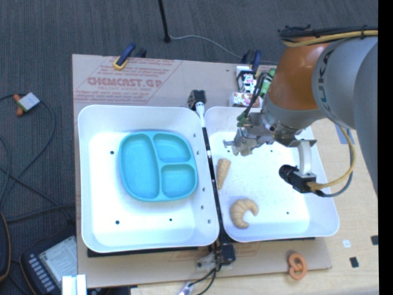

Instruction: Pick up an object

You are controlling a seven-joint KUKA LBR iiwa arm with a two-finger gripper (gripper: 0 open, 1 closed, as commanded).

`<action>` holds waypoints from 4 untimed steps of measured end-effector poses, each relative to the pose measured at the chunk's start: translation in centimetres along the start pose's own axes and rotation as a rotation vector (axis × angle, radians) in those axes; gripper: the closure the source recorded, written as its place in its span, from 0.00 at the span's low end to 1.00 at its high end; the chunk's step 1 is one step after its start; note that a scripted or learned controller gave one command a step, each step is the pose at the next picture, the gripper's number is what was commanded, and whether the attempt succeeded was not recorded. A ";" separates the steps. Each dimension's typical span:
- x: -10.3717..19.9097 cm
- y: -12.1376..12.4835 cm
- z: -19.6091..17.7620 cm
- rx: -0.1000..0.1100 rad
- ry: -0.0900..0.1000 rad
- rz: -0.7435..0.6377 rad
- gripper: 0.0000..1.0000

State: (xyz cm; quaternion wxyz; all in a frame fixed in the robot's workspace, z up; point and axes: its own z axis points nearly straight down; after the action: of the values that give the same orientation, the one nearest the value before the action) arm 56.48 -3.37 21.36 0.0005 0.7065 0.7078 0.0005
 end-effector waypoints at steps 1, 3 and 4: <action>4.9 -3.1 3.0 0.005 0.000 0.000 1.00; 1.3 -4.0 3.0 0.003 0.000 0.000 1.00; 2.0 -8.2 3.0 0.004 0.000 0.002 1.00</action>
State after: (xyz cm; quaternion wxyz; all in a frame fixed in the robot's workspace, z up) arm 48.31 -1.35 18.39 -0.0010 0.7071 0.7071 -0.0010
